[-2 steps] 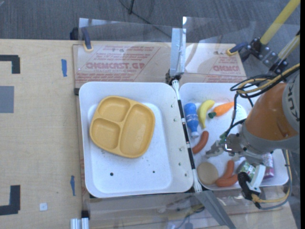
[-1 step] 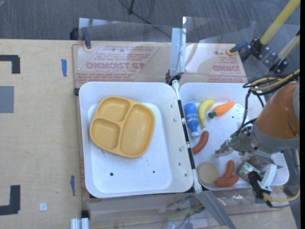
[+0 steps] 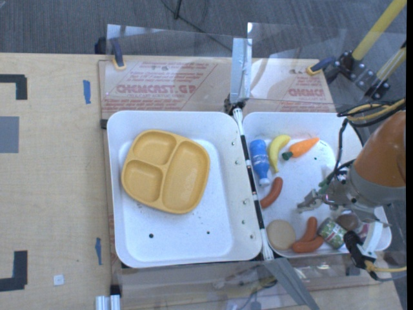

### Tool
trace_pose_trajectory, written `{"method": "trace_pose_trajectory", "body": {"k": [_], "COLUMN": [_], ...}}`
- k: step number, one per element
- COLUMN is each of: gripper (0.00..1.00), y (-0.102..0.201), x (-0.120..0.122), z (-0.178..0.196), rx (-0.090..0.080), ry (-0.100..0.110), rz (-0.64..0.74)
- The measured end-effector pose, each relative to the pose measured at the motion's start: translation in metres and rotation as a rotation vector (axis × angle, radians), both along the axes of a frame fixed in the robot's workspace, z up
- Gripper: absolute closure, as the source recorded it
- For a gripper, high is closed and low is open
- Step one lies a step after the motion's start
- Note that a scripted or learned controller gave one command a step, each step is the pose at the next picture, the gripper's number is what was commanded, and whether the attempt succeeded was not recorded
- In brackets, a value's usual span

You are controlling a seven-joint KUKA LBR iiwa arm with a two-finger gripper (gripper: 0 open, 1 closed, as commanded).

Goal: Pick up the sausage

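A reddish-brown sausage [image 3: 271, 192] lies slanted on the floor of the right bin [image 3: 293, 173], near its left wall. Two more orange-red sausage-shaped pieces [image 3: 308, 236] lie together at the bin's front edge. My gripper [image 3: 313, 199] hangs over the right bin, to the right of the slanted sausage and just above the front pair. Nothing is visibly held between its fingers. The grey arm with its orange band [image 3: 389, 154] covers the bin's right side.
The right bin also holds a blue bottle [image 3: 259, 160], a banana [image 3: 277, 150], a carrot [image 3: 302, 148], a tan round piece [image 3: 281, 234] and a green can [image 3: 332, 233]. A yellow divided plate [image 3: 166, 170] sits in the left bin [image 3: 193, 237].
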State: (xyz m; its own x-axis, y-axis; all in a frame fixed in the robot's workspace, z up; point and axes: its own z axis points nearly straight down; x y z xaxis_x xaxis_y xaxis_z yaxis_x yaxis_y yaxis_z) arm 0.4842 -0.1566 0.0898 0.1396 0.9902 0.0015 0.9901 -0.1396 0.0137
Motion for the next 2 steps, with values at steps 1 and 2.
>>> {"method": "trace_pose_trajectory", "body": {"k": [1, 2], "gripper": [0.00, 0.00], "y": [0.036, 0.007], "x": [-0.001, 0.000], "z": [0.000, 0.000], "rx": [-0.005, -0.001], "ry": [0.000, 0.000], "rz": [-0.007, 0.001]}}
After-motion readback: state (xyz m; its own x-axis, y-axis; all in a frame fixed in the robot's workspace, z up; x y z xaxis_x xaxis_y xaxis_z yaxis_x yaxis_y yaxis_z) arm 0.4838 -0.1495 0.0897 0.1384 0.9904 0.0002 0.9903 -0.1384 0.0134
